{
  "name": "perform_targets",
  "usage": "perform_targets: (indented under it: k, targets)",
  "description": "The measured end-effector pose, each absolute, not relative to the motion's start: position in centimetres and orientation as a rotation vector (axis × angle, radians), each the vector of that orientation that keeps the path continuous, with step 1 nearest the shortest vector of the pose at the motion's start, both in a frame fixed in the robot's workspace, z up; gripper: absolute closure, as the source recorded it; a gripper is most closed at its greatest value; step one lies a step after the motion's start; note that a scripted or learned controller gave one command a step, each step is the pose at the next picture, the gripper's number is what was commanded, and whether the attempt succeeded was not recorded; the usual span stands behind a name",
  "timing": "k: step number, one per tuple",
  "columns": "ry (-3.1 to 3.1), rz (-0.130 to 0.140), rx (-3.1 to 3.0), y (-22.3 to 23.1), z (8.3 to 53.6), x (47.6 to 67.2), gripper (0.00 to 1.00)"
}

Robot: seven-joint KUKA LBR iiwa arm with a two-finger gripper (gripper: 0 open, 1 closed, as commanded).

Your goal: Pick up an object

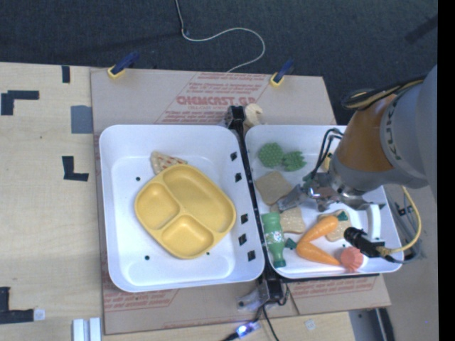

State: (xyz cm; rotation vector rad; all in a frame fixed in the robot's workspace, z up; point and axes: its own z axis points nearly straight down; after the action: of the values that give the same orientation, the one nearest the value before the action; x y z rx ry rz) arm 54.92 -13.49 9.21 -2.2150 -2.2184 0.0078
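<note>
The grey arm [398,141] with its orange band reached from the right over the right bin [313,135], its gripper [302,196] low among the toys; whether its fingers were open or closed could not be told. The left bin [114,212] held a yellow divided tray [185,210]. In the right bin lay two carrots [317,241], a green bottle [274,239], broccoli [279,156] and a tan slice [271,187] just beside the gripper.

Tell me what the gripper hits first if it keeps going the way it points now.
The gripper points toward the left of the view, low in the right bin. First in line is probably the tan bread slice; depth is hard to judge from above.
</note>
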Motion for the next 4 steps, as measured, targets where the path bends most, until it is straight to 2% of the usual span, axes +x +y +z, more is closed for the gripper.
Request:
perform_targets:
  k: [1,2,3,4]
  targets:
    - [-2.223,0.001,-2.222,-13.5,8.6,55.0,0.0]
    - [-2.224,-0.008,-2.222,-13.4,9.9,55.2,1.0]
    - [-2.224,-0.001,-2.22,-12.5,15.0,54.6,1.0]
    - [-2.226,-0.003,-2.221,-12.1,19.8,55.6,1.0]
